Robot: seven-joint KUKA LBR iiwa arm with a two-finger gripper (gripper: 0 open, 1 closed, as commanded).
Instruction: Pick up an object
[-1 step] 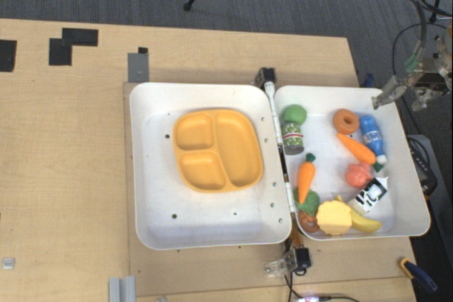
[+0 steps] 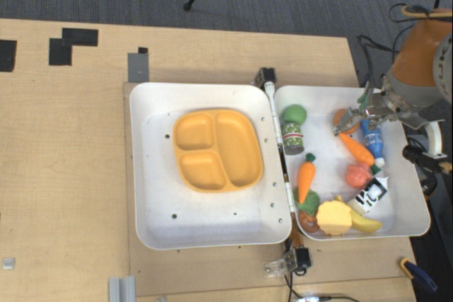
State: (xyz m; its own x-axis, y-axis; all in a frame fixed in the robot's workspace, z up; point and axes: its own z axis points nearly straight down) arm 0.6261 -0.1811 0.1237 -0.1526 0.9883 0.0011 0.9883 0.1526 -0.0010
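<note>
Toys (image 2: 340, 173) in right bin (image 2: 417, 223); left bin's (image 2: 152, 223) tray (image 2: 216, 150)

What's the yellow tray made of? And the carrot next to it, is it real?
The tray looks like smooth, moulded plastic: one even yellow-orange colour, rounded compartments, a soft sheen. The carrot looks like a toy, probably plastic or rubber: flat bright orange with a neat green top, though that is hard to tell from here.

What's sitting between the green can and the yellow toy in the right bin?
In the camera view, a toy carrot lies between the green can and the yellow toy, green top toward the yellow toy.
</note>
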